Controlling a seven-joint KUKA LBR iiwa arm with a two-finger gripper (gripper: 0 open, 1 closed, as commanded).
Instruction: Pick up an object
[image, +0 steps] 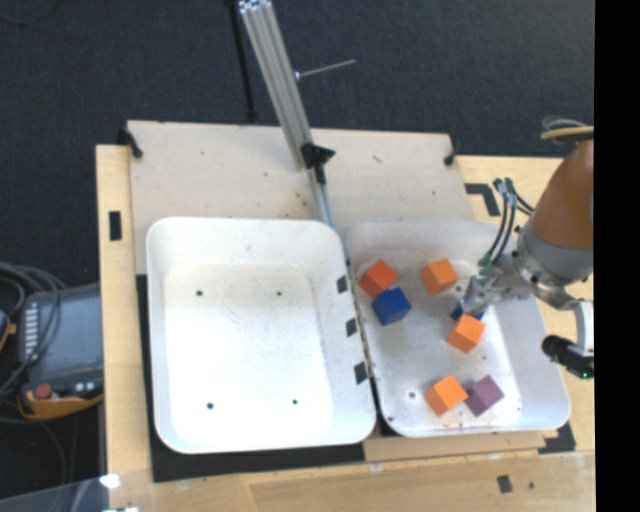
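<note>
Presently: claw (476, 298) low in the right bin (520, 400), between the far orange cube (439, 276) and the orange cube (465, 333) just near of it; a small blue piece (463, 313) lies at its tips, whether gripped I cannot tell. Advice: centre squarely over one block, clear of neighbours, close, then lift straight up.

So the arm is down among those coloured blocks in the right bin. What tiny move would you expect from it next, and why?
Probably a short drop straight down, then a close. The tool hangs just above an orange block, with a small blue block tucked right beside it. No block shows between its tips, so nothing is held yet. The blue neighbour may get in the way.
</note>
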